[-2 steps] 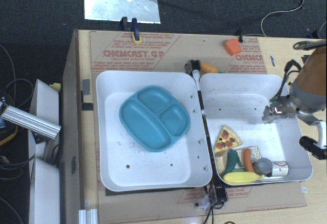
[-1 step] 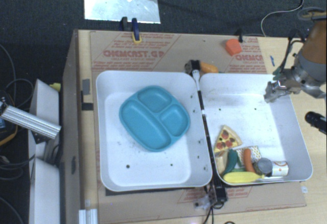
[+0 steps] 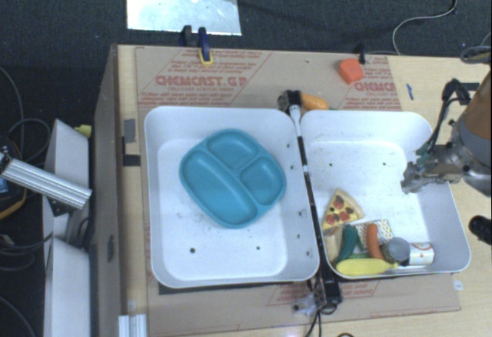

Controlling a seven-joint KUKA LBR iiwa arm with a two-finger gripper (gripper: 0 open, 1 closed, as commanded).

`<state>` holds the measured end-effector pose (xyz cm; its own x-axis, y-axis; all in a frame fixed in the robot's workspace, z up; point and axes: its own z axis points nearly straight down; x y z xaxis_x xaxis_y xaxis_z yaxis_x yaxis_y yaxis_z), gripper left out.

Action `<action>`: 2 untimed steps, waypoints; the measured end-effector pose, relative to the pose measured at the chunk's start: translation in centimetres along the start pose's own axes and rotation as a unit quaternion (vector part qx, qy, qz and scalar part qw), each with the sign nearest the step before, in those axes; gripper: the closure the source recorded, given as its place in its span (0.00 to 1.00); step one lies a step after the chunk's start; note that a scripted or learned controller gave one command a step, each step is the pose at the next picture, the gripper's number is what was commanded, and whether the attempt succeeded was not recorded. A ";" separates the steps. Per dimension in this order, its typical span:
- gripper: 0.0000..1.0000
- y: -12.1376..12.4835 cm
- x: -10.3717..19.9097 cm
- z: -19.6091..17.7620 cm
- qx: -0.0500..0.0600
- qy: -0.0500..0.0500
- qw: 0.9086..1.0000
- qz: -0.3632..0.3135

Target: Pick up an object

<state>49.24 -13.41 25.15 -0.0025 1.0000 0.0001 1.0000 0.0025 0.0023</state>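
My bench, and what sits straight on it

Below me the bench (image 3: 231, 74) is topped with brown board printed in red lettering, and two shallow white bins rest on it side by side, their inner rims touching: the left bin (image 3: 173, 251) and the right bin (image 3: 369, 131). Behind the bins, an orange block (image 3: 350, 70) lies on the board toward the far right, and a blue and yellow clamp (image 3: 203, 43) grips the far edge.

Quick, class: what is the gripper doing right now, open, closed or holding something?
Gripper: cannot be told whether open or closed; it hangs over the right bin, apart from the toy food pile, with nothing seen between its tips.
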 end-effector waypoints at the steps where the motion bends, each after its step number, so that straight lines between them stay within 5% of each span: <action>1: 1.00 -0.5 6.8 3.0 0.000 0.000 1.000 -0.001; 2: 1.00 -0.5 11.9 4.7 0.001 0.000 1.000 -0.001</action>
<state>48.71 -1.52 20.40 -0.0038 1.0000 0.0009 1.0000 0.0038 0.0009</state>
